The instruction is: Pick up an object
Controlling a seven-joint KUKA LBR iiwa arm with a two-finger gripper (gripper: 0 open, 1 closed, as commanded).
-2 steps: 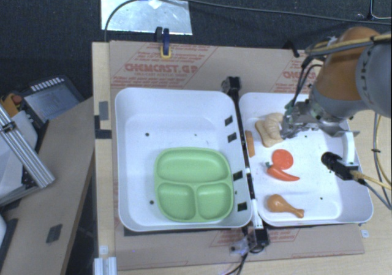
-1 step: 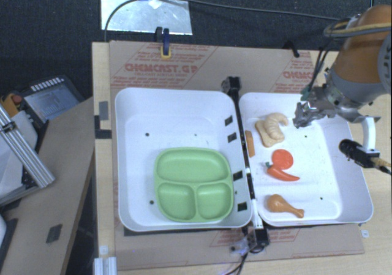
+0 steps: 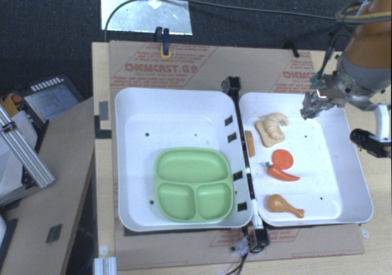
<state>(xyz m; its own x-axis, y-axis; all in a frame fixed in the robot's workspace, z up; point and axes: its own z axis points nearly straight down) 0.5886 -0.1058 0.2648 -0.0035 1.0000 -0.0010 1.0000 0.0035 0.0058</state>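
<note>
Bench (image 3: 104, 163): pale wood, carrying a brown printed board on which two shallow white bins sit side by side, joined along a dark clipped seam.

Left bin (image 3: 141, 114): holds one green divided plate (image 3: 193, 184), three compartments, lying flat toward the near right corner of the bin, close to the seam.

Right bin (image 3: 331, 163): holds five toy foods, all lying on the floor of the bin, none lifted.
- Hot dog (image 3: 250, 143): narrow, orange-brown, lying lengthwise just beside the seam.
- Croissant (image 3: 271, 128): pale beige, curved, just right of the hot dog, in the far half of the bin.
- Tomato (image 3: 282, 158): round, red-orange, near the middle of the bin.
- Chili pepper (image 3: 283, 174): red with a small green stem, touching the tomato's near edge.
- Chicken drumstick (image 3: 284, 205): tan-orange, near the front of the bin, apart from the pepper.

Arm: grey with an orange band, reaching in from the right above the far right corner of the right bin.

Claw (image 3: 311, 110): dark, pointing down over the bin's far right part, to the right of the croissant and apart from it. Whether it is released or clenched cannot be told; nothing is seen in it.
</note>
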